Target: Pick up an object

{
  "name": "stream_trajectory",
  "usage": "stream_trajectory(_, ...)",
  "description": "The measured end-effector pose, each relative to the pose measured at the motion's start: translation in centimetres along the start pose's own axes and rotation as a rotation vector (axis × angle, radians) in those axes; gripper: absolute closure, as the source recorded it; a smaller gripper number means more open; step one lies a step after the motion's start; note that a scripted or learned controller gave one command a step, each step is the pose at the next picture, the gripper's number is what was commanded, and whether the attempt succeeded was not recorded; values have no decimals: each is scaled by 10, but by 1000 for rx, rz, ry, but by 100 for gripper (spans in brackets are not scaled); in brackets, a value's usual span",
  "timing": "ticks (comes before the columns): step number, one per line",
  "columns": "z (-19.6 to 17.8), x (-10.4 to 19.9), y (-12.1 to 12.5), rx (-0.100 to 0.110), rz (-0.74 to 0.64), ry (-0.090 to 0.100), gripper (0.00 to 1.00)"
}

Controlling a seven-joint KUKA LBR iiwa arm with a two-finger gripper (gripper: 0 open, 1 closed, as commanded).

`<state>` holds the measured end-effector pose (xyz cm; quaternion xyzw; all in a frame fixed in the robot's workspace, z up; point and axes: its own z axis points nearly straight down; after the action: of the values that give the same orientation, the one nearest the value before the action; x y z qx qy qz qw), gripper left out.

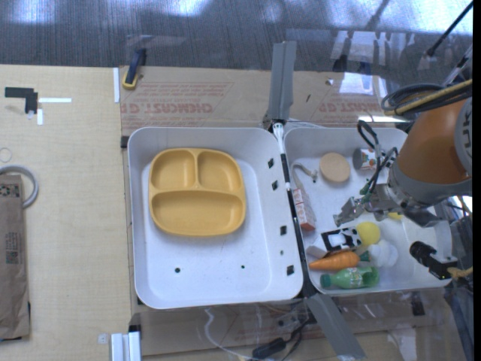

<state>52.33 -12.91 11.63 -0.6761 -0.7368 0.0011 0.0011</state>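
Note:
The right bin [319,194] holds several small objects. A tan round disc [335,168] lies near its back, with a small can [367,158] to the right of it. An orange carrot [336,261] and a green bottle [349,279] lie along the front wall. A yellow lemon [367,233] sits beside a black-and-white card [340,240]. My gripper [348,212] hangs low over the middle of this bin, just behind the card and left of the lemon. Nothing visibly sits in it.
A yellow divided plate [198,191] rests in the left bin [139,224]. A red-and-white packet [302,207] leans on the right bin's left wall. A pale clear item [383,255] lies by the carrot. The orange-banded arm [436,145] covers the bin's right side.

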Motion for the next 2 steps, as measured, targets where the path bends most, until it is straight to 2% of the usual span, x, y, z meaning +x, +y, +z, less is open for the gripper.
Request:
stream_trajectory(1,25,-89,-53,-4,-443,-1,0)
stream_trajectory(2,24,-68,25,-6,-690,-4,0)
